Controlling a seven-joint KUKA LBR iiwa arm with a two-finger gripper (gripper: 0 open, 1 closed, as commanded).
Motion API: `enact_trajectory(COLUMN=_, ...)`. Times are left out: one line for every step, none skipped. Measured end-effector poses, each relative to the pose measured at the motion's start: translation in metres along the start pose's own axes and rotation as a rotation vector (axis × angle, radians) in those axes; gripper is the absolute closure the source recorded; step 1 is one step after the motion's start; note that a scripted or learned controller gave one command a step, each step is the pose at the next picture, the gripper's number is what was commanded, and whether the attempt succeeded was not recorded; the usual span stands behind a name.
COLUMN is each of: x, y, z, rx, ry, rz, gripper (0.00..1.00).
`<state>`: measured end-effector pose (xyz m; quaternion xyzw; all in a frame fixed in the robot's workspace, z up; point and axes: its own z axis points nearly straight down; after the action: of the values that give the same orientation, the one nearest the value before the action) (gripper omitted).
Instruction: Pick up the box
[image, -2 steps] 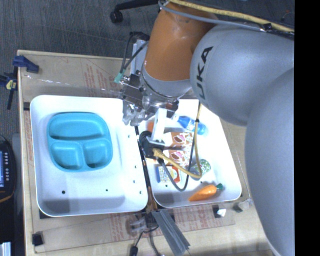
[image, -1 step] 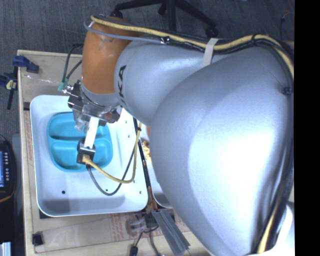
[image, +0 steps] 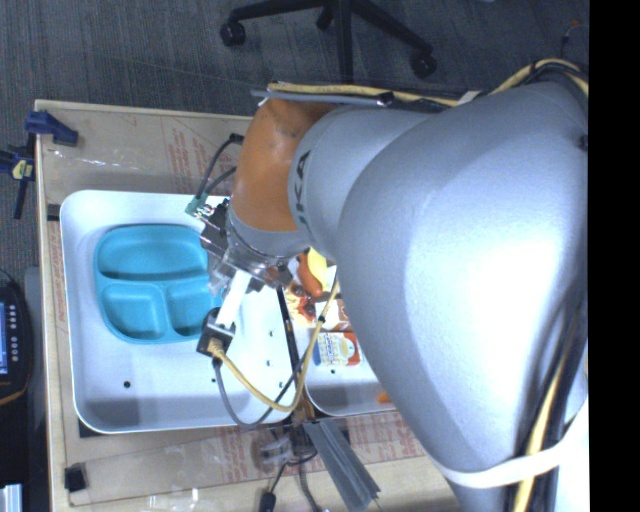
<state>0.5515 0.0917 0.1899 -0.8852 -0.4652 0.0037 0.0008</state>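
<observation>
The smooth grey arm (image: 450, 250) with its orange band (image: 270, 180) covers most of the right-hand shallow white plastic bin (image: 345, 405). The gripper (image: 218, 262) sits over the left-hand shallow white plastic bin (image: 80, 330), at the right edge of the glossy blue moulded three-compartment tray (image: 150, 280) lying in it; whether its jaws are open or closed cannot be told. The flat white-and-orange printed box (image: 338, 348) lies in the right-hand bin near its left wall, apart from the gripper and partly hidden under the arm.
</observation>
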Motion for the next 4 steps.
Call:
enact_trajectory(x=0.046, y=-0.098, z=0.000, rx=-0.001, ry=0.000, rz=0.046, gripper=1.00)
enact_trajectory(x=0.012, y=-0.101, z=0.047, rx=0.000, ry=0.001, rz=-0.198, gripper=1.00)
enact_trajectory(x=0.012, y=-0.100, z=0.047, rx=-0.001, ry=0.001, rz=-0.198, gripper=0.00)
enact_trajectory(x=-0.024, y=-0.076, z=0.085, rx=0.000, ry=0.002, rz=-0.522, gripper=0.00)
